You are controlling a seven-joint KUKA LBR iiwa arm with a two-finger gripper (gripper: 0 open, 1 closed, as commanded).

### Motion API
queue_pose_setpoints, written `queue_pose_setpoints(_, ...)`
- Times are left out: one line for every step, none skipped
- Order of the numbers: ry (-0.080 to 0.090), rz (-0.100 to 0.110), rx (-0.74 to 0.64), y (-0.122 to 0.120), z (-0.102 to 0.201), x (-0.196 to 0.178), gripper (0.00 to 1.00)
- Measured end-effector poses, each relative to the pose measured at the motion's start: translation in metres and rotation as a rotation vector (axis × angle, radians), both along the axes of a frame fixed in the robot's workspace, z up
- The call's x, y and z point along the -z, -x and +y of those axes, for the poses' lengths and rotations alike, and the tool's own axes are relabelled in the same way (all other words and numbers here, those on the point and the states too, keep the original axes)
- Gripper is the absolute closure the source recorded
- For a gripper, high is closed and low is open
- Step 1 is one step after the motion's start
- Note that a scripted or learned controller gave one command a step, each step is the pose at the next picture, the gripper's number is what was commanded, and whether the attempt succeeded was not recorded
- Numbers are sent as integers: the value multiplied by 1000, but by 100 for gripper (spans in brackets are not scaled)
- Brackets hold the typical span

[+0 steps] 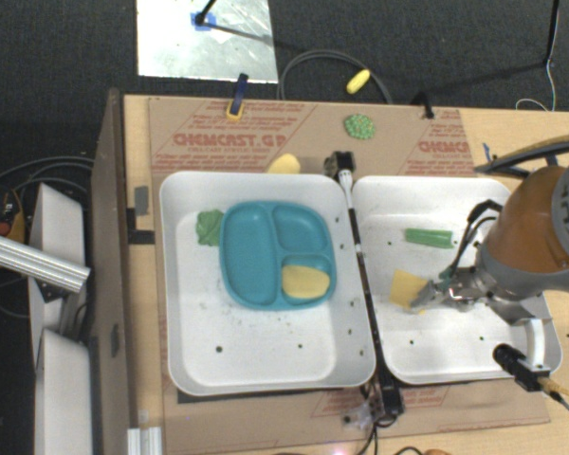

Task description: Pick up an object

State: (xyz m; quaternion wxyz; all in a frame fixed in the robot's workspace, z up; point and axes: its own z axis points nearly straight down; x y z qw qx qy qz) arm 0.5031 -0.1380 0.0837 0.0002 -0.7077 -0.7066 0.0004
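While its jaws [427,294] rest against the right edge of a yellow block [406,286] in the right bin [455,363], whether they are apart or clamped on it cannot be told. Reaching in low from the right, the arm [536,235] is cut off at the frame edge. Just above lies a green stick [428,238]. Across in the left bin [256,363], a blue divided plate [256,254] carries a yellow piece [305,281], a green piece [210,226] beside it.

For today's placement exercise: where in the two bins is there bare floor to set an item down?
Left bin: the front strip below the blue divided plate. Right bin: its front floor, and the back strip above the green stick. Crowded around the yellow block by the end effector.
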Motion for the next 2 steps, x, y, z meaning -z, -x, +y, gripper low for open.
queue_pose_setpoints(5,-12,-8,-92,-36,-2,0)
queue_pose_setpoints(1,-9,-11,-150,9,-2,0)
